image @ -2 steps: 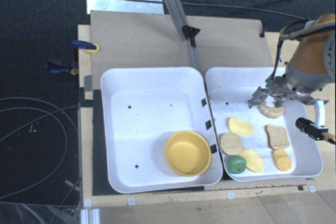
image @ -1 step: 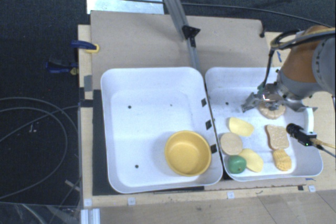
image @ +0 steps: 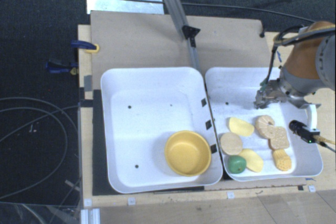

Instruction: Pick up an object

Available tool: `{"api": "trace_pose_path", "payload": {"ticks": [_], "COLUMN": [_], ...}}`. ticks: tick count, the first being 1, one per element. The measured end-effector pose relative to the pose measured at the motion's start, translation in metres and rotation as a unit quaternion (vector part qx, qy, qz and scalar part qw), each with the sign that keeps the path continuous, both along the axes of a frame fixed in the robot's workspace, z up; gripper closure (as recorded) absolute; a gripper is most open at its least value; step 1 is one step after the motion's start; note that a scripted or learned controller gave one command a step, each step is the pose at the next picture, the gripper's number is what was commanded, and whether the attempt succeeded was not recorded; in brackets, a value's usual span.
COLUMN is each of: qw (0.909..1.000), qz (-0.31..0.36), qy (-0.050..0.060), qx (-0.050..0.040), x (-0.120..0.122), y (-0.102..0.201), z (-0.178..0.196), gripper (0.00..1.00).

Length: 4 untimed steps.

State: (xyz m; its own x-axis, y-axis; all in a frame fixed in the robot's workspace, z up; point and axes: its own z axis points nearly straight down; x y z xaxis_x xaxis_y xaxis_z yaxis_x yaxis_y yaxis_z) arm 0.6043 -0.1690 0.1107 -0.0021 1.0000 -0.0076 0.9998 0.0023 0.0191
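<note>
My gripper (image: 261,100) hangs over the right bin (image: 239,84), near its right side, just above the food pieces. Below it lie a tan bagel-like round (image: 264,125), a square cracker (image: 280,138) and a waffle-textured piece (image: 282,160). Further left are a pale yellow slice (image: 240,126), a beige round disc (image: 231,143), a yellow wedge (image: 253,160) and a green lime-like piece (image: 237,164). Nothing shows between the fingers.
A yellow bowl (image: 188,152) sits in the left bin (image: 147,107) near its front right corner. A slanted metal pole (image: 176,0) crosses above the bench at the back. The arm's orange band (image: 310,57) enters from the right.
</note>
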Motion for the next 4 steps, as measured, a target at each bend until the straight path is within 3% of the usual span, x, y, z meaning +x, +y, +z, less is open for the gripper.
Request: {"api": "trace_pose_path", "payload": {"ticks": [1, 2, 3, 4], "qw": [1.0000, 1.0000, 1.0000, 0.9999], "qz": [0.000, 0.002, 0.001, 0.003], "qy": [0.007, 0.006, 0.009, 0.010], "qx": [0.0031, 0.0026, 0.0030, 0.0042], "x": [-0.006, -0.004, -0.003, -0.017], "y": [-0.002, -0.002, -0.002, 0.051], "z": [0.061, 0.116, 0.091, 0.085], "gripper": [1.00, 1.00, 1.00, 1.00]}}
